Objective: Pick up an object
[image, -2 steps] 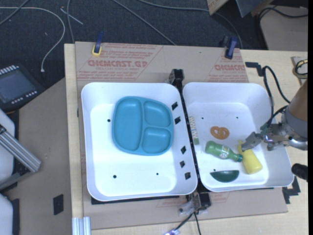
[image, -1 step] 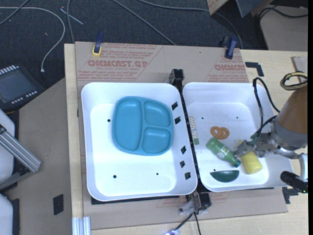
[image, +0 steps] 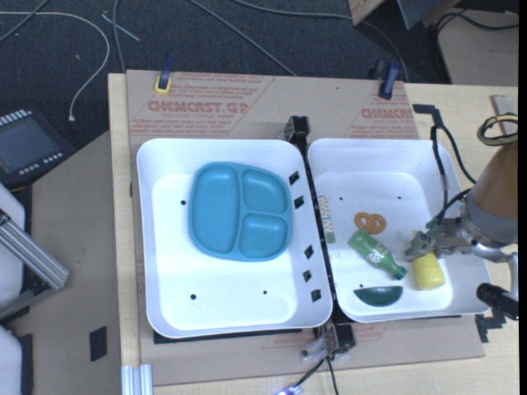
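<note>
On the cardboard-topped bench point(image: 247, 97), two white bins point(image: 165, 245) sit side by side; end effector point(image: 428, 243) state unclear.

open floor upper right bin point(image: 370, 159), bottle point(image: 376, 254), pretzel point(image: 370, 221) mid-bin

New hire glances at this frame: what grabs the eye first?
The big blue divided plate lying alone in the left bin. Next, the clutter in the right bin: a green bottle, an orange pretzel, a dark green bowl and a yellow block, with the gripper just above that block.
</note>
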